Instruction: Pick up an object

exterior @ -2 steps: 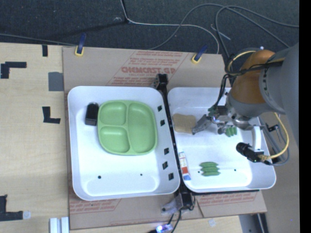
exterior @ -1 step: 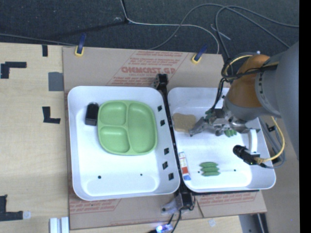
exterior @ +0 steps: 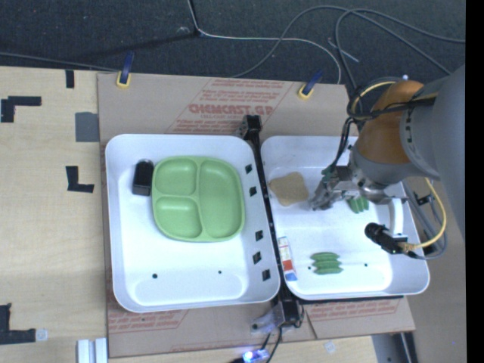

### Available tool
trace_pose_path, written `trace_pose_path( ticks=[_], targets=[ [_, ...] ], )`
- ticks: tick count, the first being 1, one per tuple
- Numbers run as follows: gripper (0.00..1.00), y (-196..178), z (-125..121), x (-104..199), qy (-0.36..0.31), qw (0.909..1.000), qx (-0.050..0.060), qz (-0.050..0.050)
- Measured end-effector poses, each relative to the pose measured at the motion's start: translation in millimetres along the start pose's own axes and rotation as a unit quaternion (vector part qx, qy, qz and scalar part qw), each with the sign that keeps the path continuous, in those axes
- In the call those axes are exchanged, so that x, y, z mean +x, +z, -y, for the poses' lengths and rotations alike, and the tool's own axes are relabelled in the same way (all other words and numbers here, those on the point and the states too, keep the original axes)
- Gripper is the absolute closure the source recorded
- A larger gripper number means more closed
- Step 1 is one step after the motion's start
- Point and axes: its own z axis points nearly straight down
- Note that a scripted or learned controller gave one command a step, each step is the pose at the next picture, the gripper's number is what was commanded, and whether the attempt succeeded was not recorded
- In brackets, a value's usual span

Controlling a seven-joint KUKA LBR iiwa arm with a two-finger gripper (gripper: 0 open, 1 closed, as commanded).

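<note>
My gripper [exterior: 324, 196] hangs low over the right bin [exterior: 393, 278], just right of a tan, flat cookie-like piece [exterior: 288, 188]. A small green object [exterior: 358, 202] lies just right of the gripper, partly hidden by the wrist. A green pea pod [exterior: 326, 262] rests near the bin's front. A thin red-and-white tube [exterior: 286, 257] lies against the bin's left wall. Nothing is visible between the fingers.
The left bin [exterior: 128, 271] holds a green divided plate [exterior: 199, 198] and a small black block [exterior: 142, 177] at its left. Black clips run along the divider between the bins. Cables loop behind the arm at the right.
</note>
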Motion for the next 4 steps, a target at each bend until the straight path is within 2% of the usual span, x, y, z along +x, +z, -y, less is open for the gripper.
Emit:
trace_pose_path(
  ticks=[1,3,4],
  targets=[
    [1.00,-45.9,6.9,-2.2,0.001,1.0000,0.001,-0.001],
    [1.00,-162.2,6.3,0.9,0.000,1.0000,-0.001,0.000],
    [1.00,-148.8,21.5,54.0,-0.001,1.0000,0.003,-0.002]
  ],
)
